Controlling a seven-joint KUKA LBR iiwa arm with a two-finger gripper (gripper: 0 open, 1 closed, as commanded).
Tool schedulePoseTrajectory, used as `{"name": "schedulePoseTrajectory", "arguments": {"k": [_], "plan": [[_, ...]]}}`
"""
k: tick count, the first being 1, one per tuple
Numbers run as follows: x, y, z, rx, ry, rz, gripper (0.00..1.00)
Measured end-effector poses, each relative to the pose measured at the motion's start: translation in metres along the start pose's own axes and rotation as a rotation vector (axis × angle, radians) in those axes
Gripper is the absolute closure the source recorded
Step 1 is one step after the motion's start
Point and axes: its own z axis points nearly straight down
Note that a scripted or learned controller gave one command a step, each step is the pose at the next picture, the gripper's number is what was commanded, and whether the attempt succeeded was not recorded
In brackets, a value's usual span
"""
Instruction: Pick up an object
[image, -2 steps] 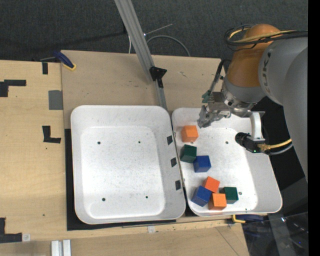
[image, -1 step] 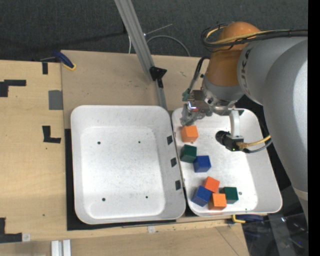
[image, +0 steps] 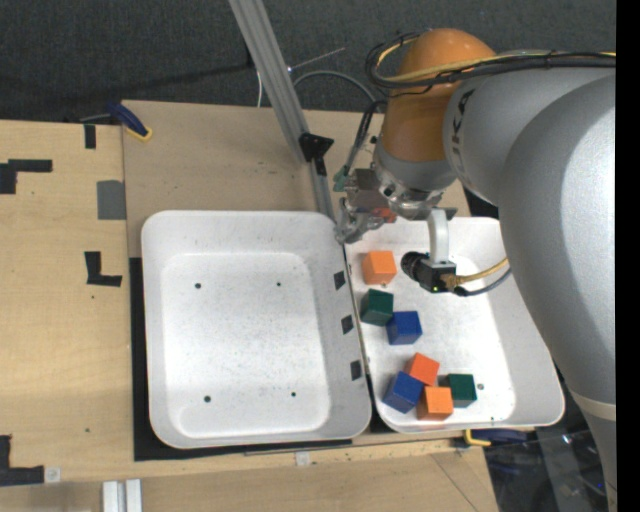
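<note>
Several small blocks lie in the right bin (image: 528, 398). An orange block (image: 379, 267) sits nearest the far end, with a green block (image: 377, 306) and a blue block (image: 404, 327) just in front of it. Closer to the front edge lie an orange block (image: 423, 367), a blue block (image: 403, 391), another orange block (image: 436, 402) and a green block (image: 461, 388). My gripper (image: 352, 222) hangs over the far left corner of the right bin, by the divide between the bins, just up and left of the first orange block. I see nothing held in it.
The left bin (image: 152, 243) sits beside the right one on the wooden bench. A slanted metal pole (image: 285, 95) comes down to the bins' far edge next to the gripper. The grey arm covers the right side of the view.
</note>
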Motion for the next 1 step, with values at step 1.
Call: {"name": "schedulePoseTrajectory", "arguments": {"k": [1], "plan": [[0.0492, 0.0132, -0.0137, -0.001, 0.0, 0.0, 1.0]]}}
